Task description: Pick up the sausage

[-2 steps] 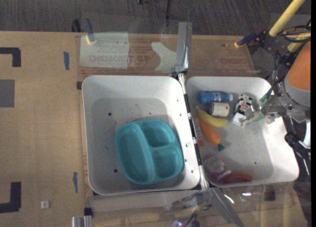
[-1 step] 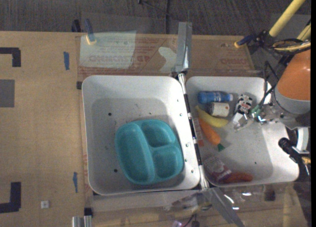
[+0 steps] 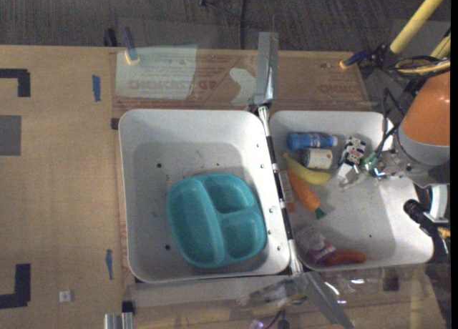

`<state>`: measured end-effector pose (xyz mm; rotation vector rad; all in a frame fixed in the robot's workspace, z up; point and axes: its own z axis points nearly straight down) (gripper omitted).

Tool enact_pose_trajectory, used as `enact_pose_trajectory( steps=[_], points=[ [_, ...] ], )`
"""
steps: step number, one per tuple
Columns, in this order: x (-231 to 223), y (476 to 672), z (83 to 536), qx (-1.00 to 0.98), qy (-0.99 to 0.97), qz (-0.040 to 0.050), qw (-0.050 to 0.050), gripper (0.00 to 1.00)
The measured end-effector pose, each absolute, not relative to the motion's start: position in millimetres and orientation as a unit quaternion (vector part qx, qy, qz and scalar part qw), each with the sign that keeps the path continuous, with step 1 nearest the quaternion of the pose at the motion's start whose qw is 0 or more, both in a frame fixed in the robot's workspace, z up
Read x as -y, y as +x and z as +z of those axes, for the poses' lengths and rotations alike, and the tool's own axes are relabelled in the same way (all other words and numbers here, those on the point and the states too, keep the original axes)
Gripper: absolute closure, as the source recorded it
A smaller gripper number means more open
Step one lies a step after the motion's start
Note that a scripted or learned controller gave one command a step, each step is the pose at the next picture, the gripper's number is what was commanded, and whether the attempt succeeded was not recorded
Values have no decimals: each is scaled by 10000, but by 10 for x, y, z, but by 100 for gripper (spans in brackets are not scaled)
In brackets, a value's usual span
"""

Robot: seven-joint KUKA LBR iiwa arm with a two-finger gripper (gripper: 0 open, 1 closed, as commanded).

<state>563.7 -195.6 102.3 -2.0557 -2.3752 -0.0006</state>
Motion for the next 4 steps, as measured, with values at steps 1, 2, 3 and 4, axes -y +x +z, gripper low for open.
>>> enact_pose_trajectory(
  steps=[1, 2, 3, 4],
  points=[
    [1913, 4796, 1533, 7651, -6439, -2, 6, 0],
    [2102, 4861, 907, 5416, -8406, -87, 86, 0],
    [2102, 4861, 906, 5414, -8407, -88, 86, 0],
    [1902, 4801, 1939, 5742, -8187, 3, -2, 0]
  ],
)
